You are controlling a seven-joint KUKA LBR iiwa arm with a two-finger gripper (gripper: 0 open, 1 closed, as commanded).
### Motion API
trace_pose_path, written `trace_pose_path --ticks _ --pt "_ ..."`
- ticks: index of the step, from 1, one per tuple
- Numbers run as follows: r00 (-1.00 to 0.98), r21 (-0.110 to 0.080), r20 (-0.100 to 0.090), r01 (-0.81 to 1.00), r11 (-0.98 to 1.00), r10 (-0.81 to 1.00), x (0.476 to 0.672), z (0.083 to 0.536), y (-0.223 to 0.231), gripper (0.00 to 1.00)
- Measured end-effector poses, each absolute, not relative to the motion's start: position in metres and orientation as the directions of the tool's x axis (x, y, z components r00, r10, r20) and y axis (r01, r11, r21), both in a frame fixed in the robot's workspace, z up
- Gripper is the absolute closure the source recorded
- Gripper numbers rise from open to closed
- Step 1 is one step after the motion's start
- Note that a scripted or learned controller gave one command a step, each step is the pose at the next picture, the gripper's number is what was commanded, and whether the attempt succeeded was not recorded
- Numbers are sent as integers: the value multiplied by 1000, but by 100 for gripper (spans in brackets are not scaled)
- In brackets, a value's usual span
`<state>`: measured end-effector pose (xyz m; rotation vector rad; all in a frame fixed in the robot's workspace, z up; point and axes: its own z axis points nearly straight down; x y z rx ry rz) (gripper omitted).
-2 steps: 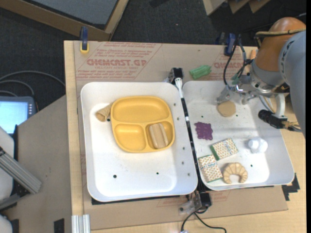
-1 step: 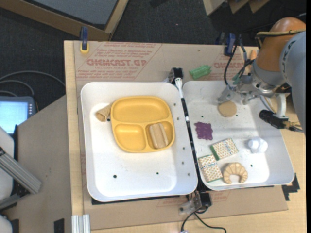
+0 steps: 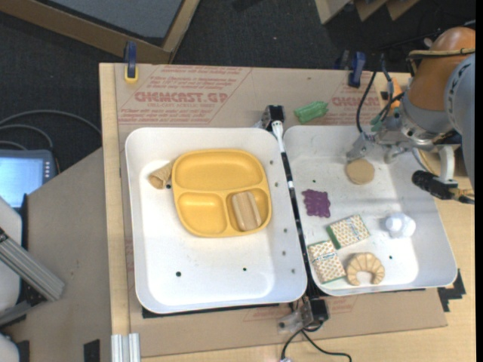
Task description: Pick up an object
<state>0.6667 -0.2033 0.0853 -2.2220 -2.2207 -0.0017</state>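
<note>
Gripper [image 3: 371, 151] hovers low over the right bin [image 3: 430, 274], finger spread indeterminate, directly above a tan disc [image 3: 361, 173] at the bin's rear, with purple grapes [image 3: 316, 202], two packets [image 3: 337, 244] and a croissant [image 3: 365, 268] lying nearer the front.

My arm [image 3: 445, 74] reaches in from the right side of the camera view, its grey body and orange band sitting high near the upper right corner. The wrist bends down and to the left, with cables running along it. The gripper [image 3: 371, 148] hangs low at the end, pointing downward. From this angle I can't make out enough of its tip to say more about its state.
</note>
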Motion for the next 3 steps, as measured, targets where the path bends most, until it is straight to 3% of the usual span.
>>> trace_pose_path --ticks 1,2,3 --pt "-2 0 1 1000 2 1000 667 85 -203 0" --pt "0 -3 -1 1000 0 1000 651 85 -204 0" --pt "-1 2 -2 1000 1 1000 652 96 -204 100"
